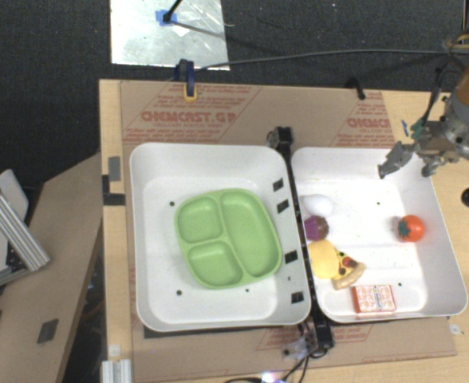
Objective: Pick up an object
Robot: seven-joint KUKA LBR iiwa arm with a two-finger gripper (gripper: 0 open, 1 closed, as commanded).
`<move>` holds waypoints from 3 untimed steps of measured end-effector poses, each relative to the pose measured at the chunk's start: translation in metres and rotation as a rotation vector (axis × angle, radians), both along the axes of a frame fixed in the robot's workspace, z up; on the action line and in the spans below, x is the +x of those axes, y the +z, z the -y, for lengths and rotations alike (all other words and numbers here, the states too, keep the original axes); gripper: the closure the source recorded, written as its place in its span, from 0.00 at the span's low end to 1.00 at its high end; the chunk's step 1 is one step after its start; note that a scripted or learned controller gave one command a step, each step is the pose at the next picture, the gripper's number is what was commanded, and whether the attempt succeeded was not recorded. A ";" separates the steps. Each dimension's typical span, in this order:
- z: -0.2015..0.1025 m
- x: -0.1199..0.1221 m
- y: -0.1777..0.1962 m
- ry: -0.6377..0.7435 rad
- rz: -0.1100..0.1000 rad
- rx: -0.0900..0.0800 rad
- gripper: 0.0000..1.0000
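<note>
Two shallow white bins sit side by side on the counter, their inner rims meeting along a dark clipped seam down the middle. The left bin is mostly taken up by a pale green divided tray, tilted a little, with bare white floor around it on every side. The right bin has the most free room in its far half and along its right wall; its things crowd the near left corner. The arm comes in from the right, and the claw hangs above the far right part of that bin, near the rim, over bare floor. Its two grey fingers look spread apart with nothing between them and nothing touching them. The nearest thing is a small orange-red round fruit with a green top, standing alone toward the right wall, well apart from the rest. Against the seam lie a white egg-shaped piece, a purple round thing just below it, then a yellow lump touching a pizza-slice toy. A flat red-and-white patterned box lies near the front rim, just beside the slice.
</note>
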State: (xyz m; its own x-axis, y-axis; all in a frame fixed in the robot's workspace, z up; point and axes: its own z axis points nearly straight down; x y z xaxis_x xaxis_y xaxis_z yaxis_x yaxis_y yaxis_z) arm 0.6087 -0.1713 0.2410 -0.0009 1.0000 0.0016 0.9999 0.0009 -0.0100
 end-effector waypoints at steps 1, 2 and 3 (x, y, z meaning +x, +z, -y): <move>0.000 0.002 0.008 0.003 0.012 -0.002 0.00; 0.009 0.006 -0.045 0.000 0.009 -0.002 0.00; 0.012 0.006 -0.106 0.001 0.011 -0.002 0.00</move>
State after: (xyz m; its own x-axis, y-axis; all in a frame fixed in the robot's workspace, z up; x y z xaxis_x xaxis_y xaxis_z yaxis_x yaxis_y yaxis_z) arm 0.6150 -0.1834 0.1349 -0.0016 1.0000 -0.0004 1.0000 0.0016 0.0006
